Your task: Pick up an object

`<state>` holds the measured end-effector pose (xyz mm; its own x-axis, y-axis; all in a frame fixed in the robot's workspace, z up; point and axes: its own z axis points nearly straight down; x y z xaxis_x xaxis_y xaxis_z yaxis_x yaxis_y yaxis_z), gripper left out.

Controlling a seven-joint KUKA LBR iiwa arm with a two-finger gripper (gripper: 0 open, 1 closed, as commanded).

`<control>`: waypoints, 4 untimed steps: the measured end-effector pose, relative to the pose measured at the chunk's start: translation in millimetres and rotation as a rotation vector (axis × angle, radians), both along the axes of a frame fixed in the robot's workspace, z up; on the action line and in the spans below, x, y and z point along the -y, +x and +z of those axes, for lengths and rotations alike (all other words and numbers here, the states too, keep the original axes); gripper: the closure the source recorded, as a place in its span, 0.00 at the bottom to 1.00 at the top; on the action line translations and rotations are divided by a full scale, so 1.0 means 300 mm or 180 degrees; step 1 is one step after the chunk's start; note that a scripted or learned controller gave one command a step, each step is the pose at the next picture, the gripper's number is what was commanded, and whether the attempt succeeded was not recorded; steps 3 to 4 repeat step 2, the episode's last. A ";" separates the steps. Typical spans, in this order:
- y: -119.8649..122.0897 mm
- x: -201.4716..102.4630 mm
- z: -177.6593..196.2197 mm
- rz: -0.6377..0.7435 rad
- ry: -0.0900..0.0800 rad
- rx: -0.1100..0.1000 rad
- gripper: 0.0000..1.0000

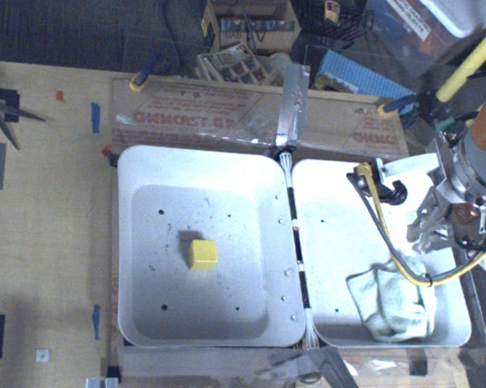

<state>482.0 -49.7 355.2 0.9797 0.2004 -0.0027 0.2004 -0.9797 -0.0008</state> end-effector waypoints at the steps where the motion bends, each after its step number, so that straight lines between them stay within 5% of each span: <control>1: 0.029 -0.018 0.055 0.0667 -0.0003 0.0008 1.00; 2: -0.010 0.195 -0.177 -0.0015 0.0005 -0.0003 1.00; 4: -0.010 0.195 -0.177 -0.0015 0.0005 -0.0003 1.00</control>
